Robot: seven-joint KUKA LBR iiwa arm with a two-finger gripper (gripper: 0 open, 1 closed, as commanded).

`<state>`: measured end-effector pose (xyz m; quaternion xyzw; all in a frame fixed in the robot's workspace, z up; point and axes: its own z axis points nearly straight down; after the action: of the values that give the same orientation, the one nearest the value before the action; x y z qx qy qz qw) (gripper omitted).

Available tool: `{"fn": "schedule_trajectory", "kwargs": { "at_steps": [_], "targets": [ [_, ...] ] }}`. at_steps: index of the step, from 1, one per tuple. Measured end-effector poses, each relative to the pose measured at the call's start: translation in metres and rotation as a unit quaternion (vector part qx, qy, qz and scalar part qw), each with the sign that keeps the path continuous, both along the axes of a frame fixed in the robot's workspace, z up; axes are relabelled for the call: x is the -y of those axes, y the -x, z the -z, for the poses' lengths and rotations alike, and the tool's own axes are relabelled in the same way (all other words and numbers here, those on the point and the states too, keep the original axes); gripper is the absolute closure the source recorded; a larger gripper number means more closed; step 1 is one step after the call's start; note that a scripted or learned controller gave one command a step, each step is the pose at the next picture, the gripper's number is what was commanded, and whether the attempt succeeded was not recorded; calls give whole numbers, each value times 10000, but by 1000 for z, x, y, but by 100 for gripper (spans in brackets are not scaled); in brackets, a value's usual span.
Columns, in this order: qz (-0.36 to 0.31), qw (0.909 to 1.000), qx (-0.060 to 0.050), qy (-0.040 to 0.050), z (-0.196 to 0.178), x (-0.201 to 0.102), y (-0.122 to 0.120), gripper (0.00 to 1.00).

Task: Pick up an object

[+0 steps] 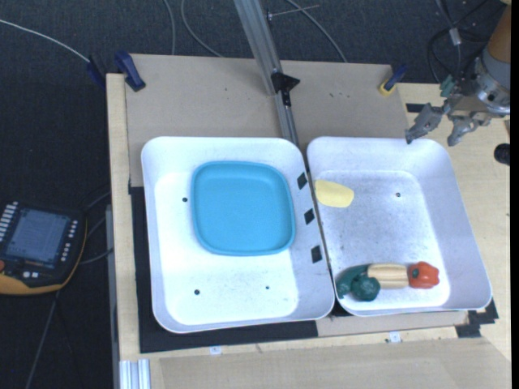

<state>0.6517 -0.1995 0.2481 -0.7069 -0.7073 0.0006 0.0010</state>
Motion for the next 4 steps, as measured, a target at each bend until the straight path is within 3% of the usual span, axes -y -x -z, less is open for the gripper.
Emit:
{"fn": "schedule_trajectory", "kwargs": {
  "at_steps": [2,3,4],
  "targets": [
    [1,10000,-12,-3,123,-4,-8,0],
    [-1,10000,24,8,108,-3,-10,100],
    [-1,10000,35,8,64,-8,-11,100]
  ]
}}
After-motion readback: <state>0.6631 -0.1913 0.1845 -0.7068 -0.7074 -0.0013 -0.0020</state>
